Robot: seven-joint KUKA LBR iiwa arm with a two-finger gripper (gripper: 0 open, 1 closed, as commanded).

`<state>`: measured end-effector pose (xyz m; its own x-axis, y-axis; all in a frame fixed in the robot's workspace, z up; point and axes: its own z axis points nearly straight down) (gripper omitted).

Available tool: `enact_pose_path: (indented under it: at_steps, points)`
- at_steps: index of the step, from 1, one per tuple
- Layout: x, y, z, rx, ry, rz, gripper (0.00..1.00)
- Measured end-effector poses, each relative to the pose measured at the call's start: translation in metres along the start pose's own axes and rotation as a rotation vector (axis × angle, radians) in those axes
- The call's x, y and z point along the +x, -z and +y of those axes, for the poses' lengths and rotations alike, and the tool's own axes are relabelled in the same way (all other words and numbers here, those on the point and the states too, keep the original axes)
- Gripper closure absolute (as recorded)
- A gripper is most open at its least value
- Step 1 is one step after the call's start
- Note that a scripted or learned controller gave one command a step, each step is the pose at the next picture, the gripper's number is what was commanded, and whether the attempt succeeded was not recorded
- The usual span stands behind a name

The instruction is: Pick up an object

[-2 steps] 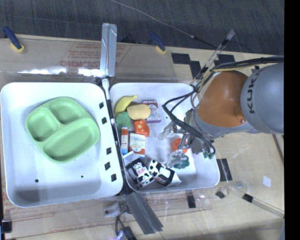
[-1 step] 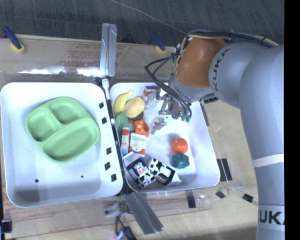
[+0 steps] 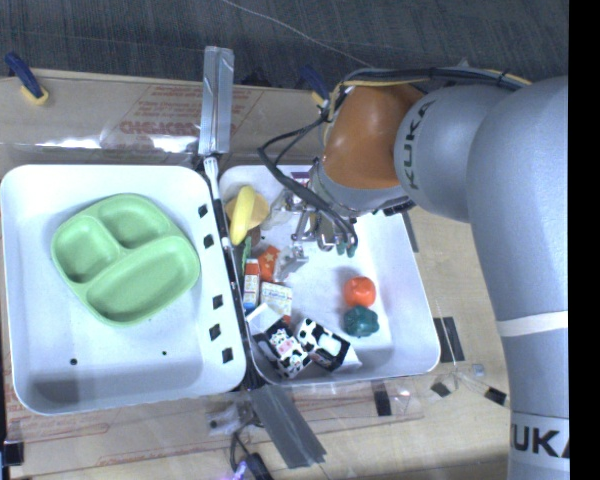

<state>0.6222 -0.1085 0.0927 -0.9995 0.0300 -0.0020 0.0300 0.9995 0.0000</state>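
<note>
My gripper [image 3: 315, 236] hangs over the upper middle of the right bin [image 3: 405, 298], its metal fingers pointing down above the bin floor with nothing visibly between them. A yellow banana [image 3: 242, 213] lies just to its left against the bin's left wall. Below that sit an orange-red piece [image 3: 268, 263] and a small white carton [image 3: 276, 296]. An orange ball [image 3: 359, 290] and a teal object [image 3: 361, 321] rest to the lower right of the gripper. A black-and-white toy [image 3: 302, 345] lies near the bin's front edge.
The left bin [image 3: 40, 368] holds a green divided plate [image 3: 127, 256]. A metal divider bar [image 3: 216, 98] runs between the bins at the back. The grey arm with its orange band [image 3: 365, 138] covers the right bin's back right corner.
</note>
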Motion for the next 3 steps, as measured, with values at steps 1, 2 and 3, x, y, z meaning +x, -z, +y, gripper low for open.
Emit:
enact_pose_path:
  at_steps: [1, 2, 3]
  points:
    - [-0.015, 0.119, -0.078, 0.006, 0.032, -0.012, 0.00]
    - [-0.033, -0.003, -0.061, 0.001, -0.094, 0.018, 0.00]
    - [-0.037, 0.009, -0.059, 0.002, -0.088, 0.005, 1.00]
